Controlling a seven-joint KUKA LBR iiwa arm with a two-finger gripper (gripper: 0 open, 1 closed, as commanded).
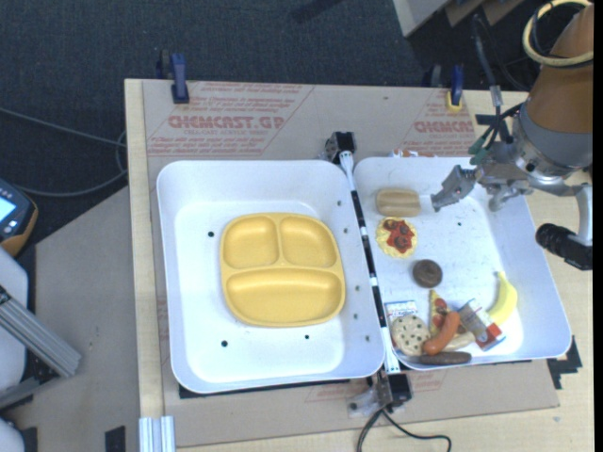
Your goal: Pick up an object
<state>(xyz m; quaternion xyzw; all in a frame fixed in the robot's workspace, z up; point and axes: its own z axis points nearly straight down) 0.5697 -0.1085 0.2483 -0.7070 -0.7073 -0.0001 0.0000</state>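
Observation:
The right bin [528, 252] holds several toy foods. A tan bread loaf [398, 201] lies at its far left, and a yellow slice with red topping [398, 236] sits just in front of it. A brown round piece [427, 273] rests mid-bin. A banana [505, 299], a sausage [441, 333], a cookie [408, 333] and a small red and grey item [482, 330] crowd the near edge. My gripper [449, 190] hangs over the bin's far part, just right of the loaf, with nothing seen in it.
A yellow divided plate [283, 269] lies in the left bin [188, 215]. The ridge between the two bins [363, 252] runs just left of the loaf. The arm's orange band [562, 73] and grey wrist stand over the right bin's far right corner.

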